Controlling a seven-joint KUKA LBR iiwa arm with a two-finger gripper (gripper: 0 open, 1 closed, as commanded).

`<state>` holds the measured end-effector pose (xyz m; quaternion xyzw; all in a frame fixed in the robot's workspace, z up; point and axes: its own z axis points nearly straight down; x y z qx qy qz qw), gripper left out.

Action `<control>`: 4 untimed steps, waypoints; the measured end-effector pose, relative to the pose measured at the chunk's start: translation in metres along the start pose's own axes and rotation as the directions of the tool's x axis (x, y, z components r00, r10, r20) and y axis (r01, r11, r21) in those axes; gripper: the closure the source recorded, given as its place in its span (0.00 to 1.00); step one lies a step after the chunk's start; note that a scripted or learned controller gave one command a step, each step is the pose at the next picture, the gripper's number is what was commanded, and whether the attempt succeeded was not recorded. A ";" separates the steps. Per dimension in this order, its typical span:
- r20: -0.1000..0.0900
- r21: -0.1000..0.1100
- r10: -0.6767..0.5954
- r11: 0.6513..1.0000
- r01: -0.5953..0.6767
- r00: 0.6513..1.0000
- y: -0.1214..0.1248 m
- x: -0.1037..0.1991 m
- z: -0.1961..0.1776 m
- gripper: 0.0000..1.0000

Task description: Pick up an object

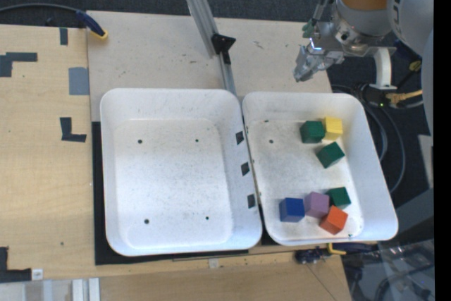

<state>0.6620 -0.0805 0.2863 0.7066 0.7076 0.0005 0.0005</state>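
The right bin (282, 109) holds several small blocks. A dark green block (311, 131) touches a yellow block (333, 126) near the far wall, with another green block (330, 154) just below them. Near the front wall sit a blue block (292, 209), a purple block (317, 204), a green block (340, 196) and an orange block (335, 220). My gripper (308, 69) hangs above the bench beyond the right bin's far rim, well away from the blocks, with nothing seen in it.
The left bin (116, 116) lies beside the right one. A slanted metal pole (201, 7) crosses the bench behind the bins. Black cables (377, 106) run along the right side. A blue and yellow clamp (91, 25) sits at far left.
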 end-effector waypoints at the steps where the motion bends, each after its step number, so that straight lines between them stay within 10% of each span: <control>1: 0.000 0.005 -0.002 1.000 0.002 1.000 -0.029 0.037 0.007 1.00; 4: 0.000 0.008 -0.003 1.000 0.003 1.000 -0.105 0.168 0.054 1.00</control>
